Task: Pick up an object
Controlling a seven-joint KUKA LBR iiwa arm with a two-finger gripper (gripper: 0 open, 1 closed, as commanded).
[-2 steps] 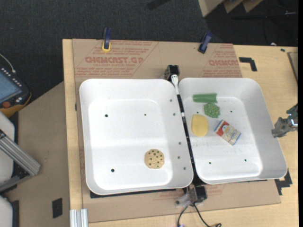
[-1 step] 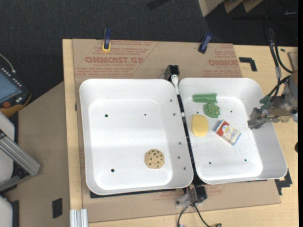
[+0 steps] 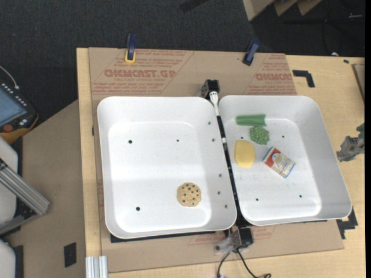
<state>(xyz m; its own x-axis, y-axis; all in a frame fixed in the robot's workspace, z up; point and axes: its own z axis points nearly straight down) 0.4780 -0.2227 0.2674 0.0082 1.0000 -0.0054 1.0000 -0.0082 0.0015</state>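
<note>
In the right bin (image 3: 324,207) lie a green cylinder (image 3: 250,120), a bumpy green round piece (image 3: 259,135), a yellow oval piece (image 3: 244,154) and a small red and white packet (image 3: 279,161). A round cookie with dark chips (image 3: 189,194) rests in the left bin (image 3: 116,213), near its front right corner. At the view's right edge, just outside the right bin's right rim, a grey part of my gripper (image 3: 351,146) shows. It is well apart from every object and nothing is seen in it.
Both bins sit on a brown board (image 3: 174,68) held by blue clamps (image 3: 130,48) at the back. A black divider strip (image 3: 223,143) runs between the bins. Cables lie at the front edge (image 3: 235,242).
</note>
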